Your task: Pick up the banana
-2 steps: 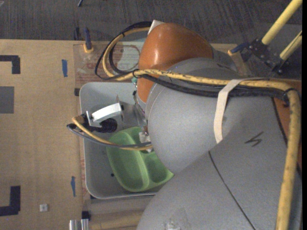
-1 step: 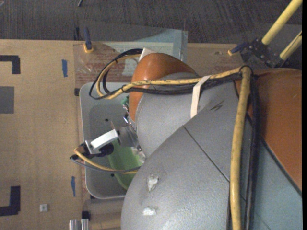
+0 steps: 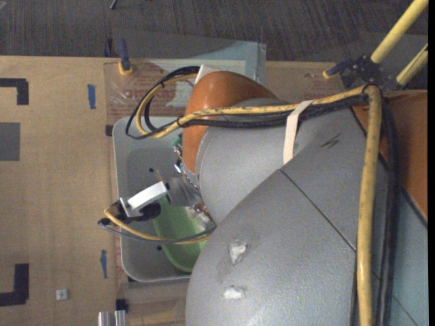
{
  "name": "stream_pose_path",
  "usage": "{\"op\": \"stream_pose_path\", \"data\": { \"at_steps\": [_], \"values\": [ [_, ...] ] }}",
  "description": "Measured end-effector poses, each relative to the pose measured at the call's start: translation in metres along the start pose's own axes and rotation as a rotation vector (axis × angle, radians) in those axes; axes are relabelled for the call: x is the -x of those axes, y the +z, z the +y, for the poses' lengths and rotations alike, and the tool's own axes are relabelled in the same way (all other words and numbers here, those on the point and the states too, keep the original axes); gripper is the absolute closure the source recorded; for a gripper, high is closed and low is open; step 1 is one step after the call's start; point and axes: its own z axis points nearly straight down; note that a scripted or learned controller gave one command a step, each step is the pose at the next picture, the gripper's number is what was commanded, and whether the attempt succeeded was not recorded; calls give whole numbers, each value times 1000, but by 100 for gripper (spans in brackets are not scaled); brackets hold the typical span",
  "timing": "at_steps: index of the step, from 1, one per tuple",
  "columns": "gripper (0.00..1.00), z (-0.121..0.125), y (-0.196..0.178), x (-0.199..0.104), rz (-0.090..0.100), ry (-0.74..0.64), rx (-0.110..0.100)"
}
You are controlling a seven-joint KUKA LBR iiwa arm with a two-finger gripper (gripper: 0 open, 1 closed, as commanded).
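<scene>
**Banana pick: arm down in the bin, no grasp confirmed**

We are not calling the banana's position. If it is in the bin, the arm is hiding it.

We are seeing the gripper [image 3: 188, 201] reaching down into the bin [image 3: 129, 156]. We cannot tell whether it is released or clenched, because the wrist is blocking that.

A pale green rounded object [image 3: 178, 233], bowl-like, is lying in the bin directly under and just beside the gripper. We cannot tell if they are touching.

Behind and above the gripper, the arm [image 3: 292, 223] with its orange band [image 3: 216, 94] is covering the rest of that bin.

We are judging the approach as under way at best. Grasp and lift are both outstanding, and we are not counting anything as held.
</scene>
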Motion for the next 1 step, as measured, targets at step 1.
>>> {"op": "stream_pose_path", "data": {
  "at_steps": [1],
  "values": [
    [100, 5, 18, 0, 9, 294, 2]
  ]
}}
